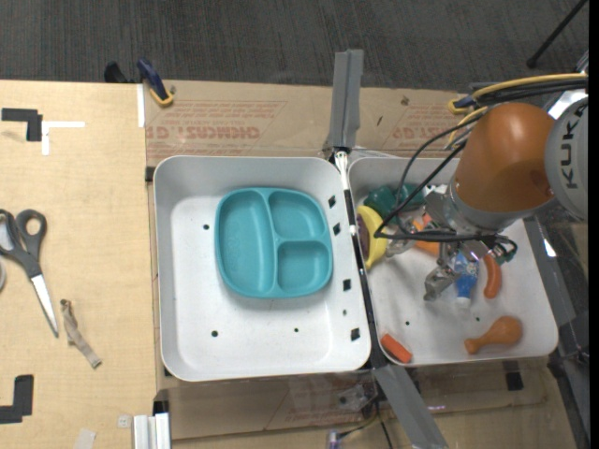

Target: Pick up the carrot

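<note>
Cardboard-covered surface, two white bins. The arm's jaws [449, 279] hang low in the right bin [533, 344] – can't tell if they're open. Carrot [396, 348] sits at the near-left corner – ungrabbed, so next it'd need to shift over there.

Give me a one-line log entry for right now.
task: pick carrot | claw: low in right bin, nothing seen held | carrot: bin's near-left corner, apart from claw | status: not picked

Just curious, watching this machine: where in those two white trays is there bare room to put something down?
Left bin: bare floor all round the teal plate, widest along the near wall. Right bin: crowded under the arm; one small patch between the carrot and drumstick.
</note>
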Robot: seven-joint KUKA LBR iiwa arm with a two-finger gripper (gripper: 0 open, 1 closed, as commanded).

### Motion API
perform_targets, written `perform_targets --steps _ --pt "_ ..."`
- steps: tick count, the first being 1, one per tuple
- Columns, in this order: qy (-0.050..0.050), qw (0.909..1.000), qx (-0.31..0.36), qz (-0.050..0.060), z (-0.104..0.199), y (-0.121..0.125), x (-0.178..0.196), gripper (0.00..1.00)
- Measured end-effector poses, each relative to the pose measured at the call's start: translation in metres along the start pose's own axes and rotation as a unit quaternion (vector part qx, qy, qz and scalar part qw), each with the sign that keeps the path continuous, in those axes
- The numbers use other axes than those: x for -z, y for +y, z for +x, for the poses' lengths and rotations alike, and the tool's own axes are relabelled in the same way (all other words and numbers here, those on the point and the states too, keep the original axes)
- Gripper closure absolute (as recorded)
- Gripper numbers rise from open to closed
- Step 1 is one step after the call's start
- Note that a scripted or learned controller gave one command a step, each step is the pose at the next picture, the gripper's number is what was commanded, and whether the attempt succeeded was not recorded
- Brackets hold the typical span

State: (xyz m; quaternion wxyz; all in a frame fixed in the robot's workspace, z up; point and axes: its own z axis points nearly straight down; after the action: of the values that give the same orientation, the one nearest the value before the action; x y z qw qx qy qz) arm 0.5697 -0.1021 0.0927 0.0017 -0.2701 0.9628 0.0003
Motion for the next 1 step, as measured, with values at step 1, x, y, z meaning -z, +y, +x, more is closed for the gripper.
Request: perform_targets --steps 1 --pt "0.000 1.0000 -0.009 0.001 -0.0180 -0.0119 0.0005 0.00"
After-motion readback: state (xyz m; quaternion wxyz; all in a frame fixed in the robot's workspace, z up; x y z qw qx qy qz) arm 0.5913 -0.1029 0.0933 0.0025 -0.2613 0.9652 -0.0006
